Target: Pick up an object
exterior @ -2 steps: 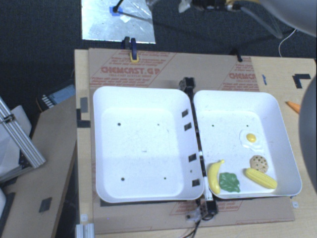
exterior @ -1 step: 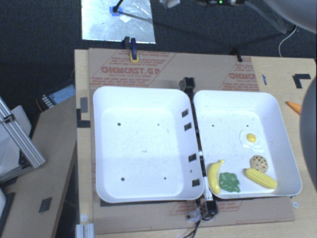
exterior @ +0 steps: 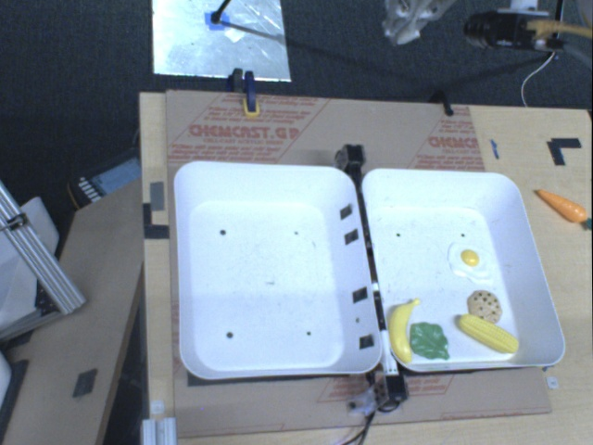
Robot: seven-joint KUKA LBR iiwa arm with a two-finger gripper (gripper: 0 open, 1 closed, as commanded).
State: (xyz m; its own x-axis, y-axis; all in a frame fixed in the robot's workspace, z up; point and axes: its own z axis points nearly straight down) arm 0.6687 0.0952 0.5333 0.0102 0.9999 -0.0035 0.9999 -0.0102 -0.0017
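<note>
Several toy foods lie in the right bin (exterior: 519, 239), all near its front. A fried egg (exterior: 470, 259) sits by the right wall, with a round cookie (exterior: 484, 304) just in front of it. A yellow corn cob (exterior: 487, 334) lies at the front right. A banana (exterior: 401, 330) rests against the left wall, and a green leafy piece (exterior: 429, 341) touches it. My gripper (exterior: 414, 12) hangs blurred at the top of the view, well behind the right bin's rear edge and apart from every object.
The left bin (exterior: 190, 248) stands beside the right one, and black clips (exterior: 356, 239) run along the shared wall. An orange carrot (exterior: 562, 205) lies on the bench outside the right bin. A shiny metal sheet (exterior: 220, 24) lies at the back left.
</note>
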